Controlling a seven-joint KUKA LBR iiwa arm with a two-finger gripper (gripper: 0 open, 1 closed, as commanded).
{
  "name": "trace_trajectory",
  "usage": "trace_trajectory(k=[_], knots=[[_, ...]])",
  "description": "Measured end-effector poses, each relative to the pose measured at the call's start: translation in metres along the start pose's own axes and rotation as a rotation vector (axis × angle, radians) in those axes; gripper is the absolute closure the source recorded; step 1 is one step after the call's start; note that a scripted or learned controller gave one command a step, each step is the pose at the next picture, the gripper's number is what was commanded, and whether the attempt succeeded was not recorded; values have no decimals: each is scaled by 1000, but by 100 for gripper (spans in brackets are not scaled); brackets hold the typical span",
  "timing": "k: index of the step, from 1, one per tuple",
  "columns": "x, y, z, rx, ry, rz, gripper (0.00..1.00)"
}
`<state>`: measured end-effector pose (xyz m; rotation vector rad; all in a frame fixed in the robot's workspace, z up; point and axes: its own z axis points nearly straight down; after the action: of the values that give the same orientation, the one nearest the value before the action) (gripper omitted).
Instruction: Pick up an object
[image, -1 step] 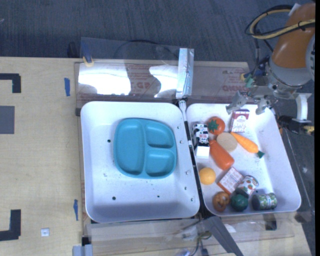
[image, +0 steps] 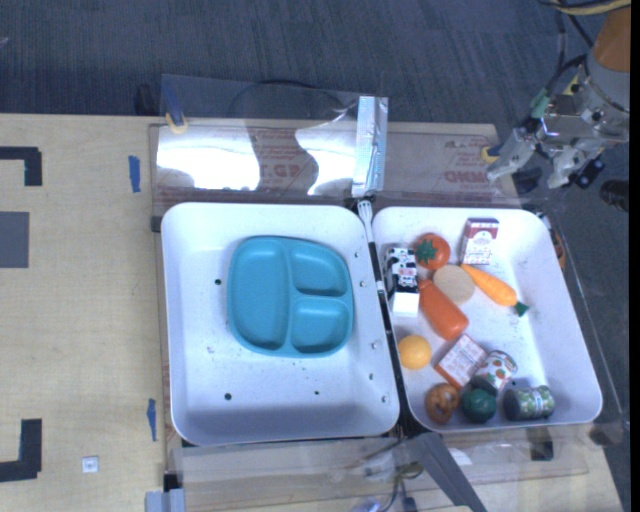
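Diagonally down-right: carrot (image: 489, 284), tip lower-right.

2 white bins (image: 200, 400). 1 blue divided tray (image: 290, 295) in the left-of-frame one. Right-of-frame bin: 11 small items, incl. 1 carrot (image: 490, 284), 1 orange bottle (image: 443, 310), 2 cartons (image: 480, 241), 1 can (image: 528, 402).

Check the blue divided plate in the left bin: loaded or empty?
Empty. The blue divided plate shows bare compartments, and the toy food sits in the right bin.
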<state>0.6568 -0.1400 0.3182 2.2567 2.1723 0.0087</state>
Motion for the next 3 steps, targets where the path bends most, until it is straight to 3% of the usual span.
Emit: trace_trajectory(k=[1, 2, 3], knots=[[-18, -38, 151, 20, 5, -150, 0], [-61, -52, 224, -2, -1, -302, 0], [-61, -54, 219, 2, 1, -300, 100]])
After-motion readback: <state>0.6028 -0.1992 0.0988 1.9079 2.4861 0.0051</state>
